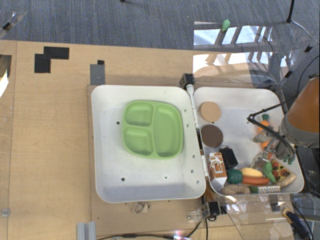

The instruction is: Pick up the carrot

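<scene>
Orange plastic carrot (256,181) lies in right white bin's (235,109) near corner, wedged between yellow toy (252,173) and green toy (269,172). Gripper (270,151) just above; fingers' spacing: cannot tell. Approach vertically, straddle carrot crosswise, avoid neighbours.

arm (306,115): cut off by right edge | end effector (270,151): blurred, finger state unclear | carrot (257,181): partly hidden

Even, bright overhead light; soft shadow along the left bin's (107,134) near wall; glare on the clear panel (240,39) top right.
</scene>
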### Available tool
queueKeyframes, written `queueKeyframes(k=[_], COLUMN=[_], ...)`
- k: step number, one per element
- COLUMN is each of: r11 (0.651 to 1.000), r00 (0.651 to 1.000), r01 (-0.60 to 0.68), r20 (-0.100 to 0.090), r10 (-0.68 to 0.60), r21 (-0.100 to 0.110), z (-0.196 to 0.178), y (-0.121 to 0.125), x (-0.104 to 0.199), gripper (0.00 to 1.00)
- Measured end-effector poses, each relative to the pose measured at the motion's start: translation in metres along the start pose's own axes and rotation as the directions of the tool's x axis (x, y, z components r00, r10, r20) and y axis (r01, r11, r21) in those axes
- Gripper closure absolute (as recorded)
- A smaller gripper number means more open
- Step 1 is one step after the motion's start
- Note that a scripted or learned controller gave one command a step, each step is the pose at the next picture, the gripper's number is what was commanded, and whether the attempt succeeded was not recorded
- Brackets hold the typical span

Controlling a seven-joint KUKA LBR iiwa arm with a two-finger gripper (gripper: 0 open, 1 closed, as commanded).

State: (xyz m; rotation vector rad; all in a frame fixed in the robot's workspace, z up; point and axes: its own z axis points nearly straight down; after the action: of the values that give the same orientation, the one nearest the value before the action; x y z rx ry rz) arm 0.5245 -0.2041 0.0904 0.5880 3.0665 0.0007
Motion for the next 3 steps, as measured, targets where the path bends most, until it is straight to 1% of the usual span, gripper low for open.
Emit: queueKeyframes(k=[1,2,3], r11=[1.000,1.000,0.945], r00=[1.000,1.000,0.945], r01=[0.008,0.008,-0.327], r20=[0.010,0.008,-0.004], r10=[-0.008,-0.008,0.327], r21=[-0.002,-0.002,0.003], z=[-0.013,-0.013,0.001], y=[0.003,0.003,0.015], x=[-0.004,-0.003,-0.020], gripper=[1.00,0.00,0.00])
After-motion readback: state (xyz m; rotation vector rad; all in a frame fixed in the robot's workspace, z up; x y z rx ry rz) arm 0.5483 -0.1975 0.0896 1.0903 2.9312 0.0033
